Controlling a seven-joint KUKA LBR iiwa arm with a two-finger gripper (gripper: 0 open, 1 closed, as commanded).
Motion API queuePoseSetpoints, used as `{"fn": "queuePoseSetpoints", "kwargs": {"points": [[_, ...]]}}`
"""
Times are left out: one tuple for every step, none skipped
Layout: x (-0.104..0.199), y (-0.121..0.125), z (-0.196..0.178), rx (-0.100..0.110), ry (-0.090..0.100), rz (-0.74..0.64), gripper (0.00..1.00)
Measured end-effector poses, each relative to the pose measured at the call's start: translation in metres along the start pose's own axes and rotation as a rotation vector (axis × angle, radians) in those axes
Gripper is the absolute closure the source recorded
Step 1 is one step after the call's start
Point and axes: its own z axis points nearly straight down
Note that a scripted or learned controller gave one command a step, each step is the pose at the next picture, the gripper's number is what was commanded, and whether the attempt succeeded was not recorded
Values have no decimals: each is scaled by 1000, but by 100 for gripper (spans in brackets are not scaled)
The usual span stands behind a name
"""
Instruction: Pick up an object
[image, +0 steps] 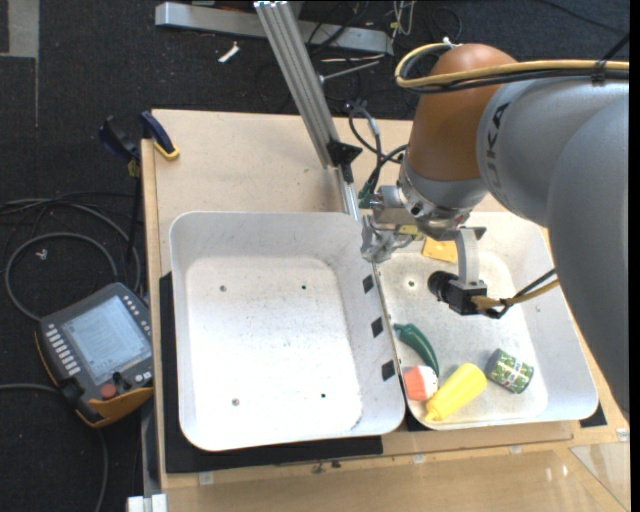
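My gripper (380, 238) hangs over the far left corner of the right bin (565, 400), close to the wall it shares with the left bin. Several objects lie at the near end of the right bin: a green curved piece (417, 345), a small red and white object (421, 380), a yellow cylinder-like object (456, 391) and a small green patterned can (510, 370). A flat yellow piece (438, 249) lies partly hidden under the wrist. All the near objects are well apart from the gripper.
The left bin (190, 300) shows a bare white floor with a few dark specks. A slanted metal pole (305, 85) rises behind the bins. A black fitting with a cable (458, 292) hangs off the wrist. A teach pendant (95, 345) sits left of the bench.
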Motion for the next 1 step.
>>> {"fn": "queuePoseSetpoints", "kwargs": {"points": [[57,4,2,-3,0,0,100]]}}
